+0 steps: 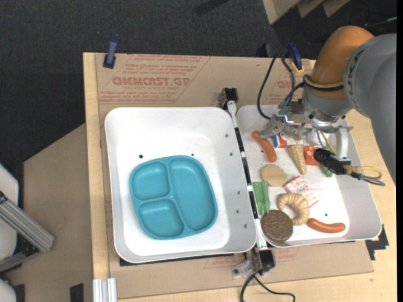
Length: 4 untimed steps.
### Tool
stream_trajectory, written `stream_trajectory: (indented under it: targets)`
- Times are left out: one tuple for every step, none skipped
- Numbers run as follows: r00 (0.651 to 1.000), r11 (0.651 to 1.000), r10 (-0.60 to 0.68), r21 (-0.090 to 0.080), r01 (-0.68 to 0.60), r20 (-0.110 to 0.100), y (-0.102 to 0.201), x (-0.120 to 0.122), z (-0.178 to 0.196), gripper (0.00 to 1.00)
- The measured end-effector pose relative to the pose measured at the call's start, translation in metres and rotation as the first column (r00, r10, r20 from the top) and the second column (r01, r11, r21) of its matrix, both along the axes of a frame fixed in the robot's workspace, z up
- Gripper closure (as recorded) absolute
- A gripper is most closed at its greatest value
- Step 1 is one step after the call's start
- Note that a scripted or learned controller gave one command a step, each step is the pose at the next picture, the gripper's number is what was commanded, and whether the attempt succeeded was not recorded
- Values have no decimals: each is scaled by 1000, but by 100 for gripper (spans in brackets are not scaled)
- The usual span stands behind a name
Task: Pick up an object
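My gripper [291,131] hangs low over the far part of the right bin [365,200], under the grey arm with its orange band. Just below and left of it lies an orange sausage [265,145]. A tan cone [296,158] points toward the near side right beneath it, beside a small red piece [309,154]. Nothing is seen held in the gripper.
Nearer in the right bin lie a beige disc [273,174], a wrapped candy [300,187], a ring-shaped pastry [295,206], a brown round cookie [277,226], a second sausage [326,226] and a green strip [261,197]. The left bin [126,131] holds a teal divided tray [173,195].
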<state>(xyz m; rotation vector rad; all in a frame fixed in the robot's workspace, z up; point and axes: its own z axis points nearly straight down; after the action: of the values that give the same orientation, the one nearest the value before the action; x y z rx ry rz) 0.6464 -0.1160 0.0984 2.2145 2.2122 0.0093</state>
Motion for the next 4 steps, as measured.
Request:
stream_trajectory:
  targets:
    - [1000,1000,-1,0,1,5,0,1,11,100]
    - [1000,1000,-1,0,1,3,0,1,10,0]
    - [1000,1000,-4,7,4,-16,6,-118,-13,0]
    - [1000,1000,0,4,0,-11,6,-114,-4,100]
